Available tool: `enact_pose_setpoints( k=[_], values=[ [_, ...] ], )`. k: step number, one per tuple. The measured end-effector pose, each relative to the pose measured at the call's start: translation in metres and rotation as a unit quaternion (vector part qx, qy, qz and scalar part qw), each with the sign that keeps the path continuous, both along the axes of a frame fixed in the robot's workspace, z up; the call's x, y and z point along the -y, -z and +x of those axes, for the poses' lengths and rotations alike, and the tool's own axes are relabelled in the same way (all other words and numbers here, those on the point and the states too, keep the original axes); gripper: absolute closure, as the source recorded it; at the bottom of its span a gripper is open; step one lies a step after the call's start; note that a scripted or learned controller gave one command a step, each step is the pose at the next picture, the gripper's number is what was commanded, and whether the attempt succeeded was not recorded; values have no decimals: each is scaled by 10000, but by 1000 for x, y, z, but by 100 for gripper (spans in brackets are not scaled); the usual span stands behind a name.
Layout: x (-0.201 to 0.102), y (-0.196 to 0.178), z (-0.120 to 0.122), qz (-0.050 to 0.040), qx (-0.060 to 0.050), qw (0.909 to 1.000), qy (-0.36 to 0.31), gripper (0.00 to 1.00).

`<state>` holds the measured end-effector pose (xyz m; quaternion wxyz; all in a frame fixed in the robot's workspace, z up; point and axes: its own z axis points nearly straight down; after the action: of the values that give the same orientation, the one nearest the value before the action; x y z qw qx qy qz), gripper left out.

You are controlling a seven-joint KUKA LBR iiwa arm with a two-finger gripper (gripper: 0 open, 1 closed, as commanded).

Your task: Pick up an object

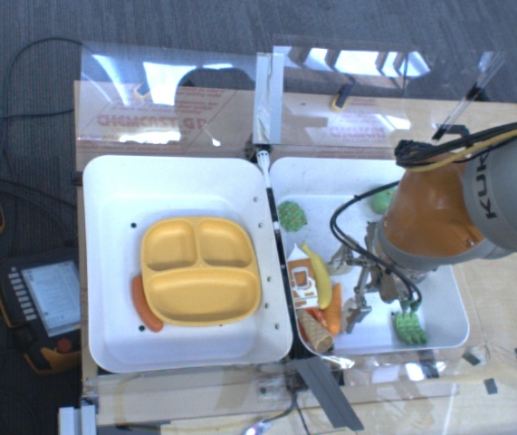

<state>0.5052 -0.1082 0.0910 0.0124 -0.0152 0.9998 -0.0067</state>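
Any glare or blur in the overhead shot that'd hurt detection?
Camera view: strong glare on the clear panels behind the bins and on the front edge; the white right bin is bright, nearly washed out; the gripper looks slightly soft; the yellow tray and banana are sharp, evenly lit.

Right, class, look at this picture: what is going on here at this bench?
A grey and orange robot arm reaches into the right bin, where small toy foods lie. Its gripper hangs low over the bin floor, beside a banana and a carrot, with nothing visibly between its fingers. A green toy lies on its other side, and a piece of broccoli lies further back. In the left bin, a yellow divided tray sits untouched, with an orange sausage at its edge.
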Motion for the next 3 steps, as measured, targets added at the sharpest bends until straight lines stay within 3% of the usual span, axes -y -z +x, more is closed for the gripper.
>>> enact_pose_setpoints(
  k=[1,2,3],
  values=[
    [69,2,71,26,-59,9944,-1055,0],
    [76,1,53,21,-51,9939,-1100,0],
    [114,-1,-6,5,-24,9855,-1698,0]
  ],
)
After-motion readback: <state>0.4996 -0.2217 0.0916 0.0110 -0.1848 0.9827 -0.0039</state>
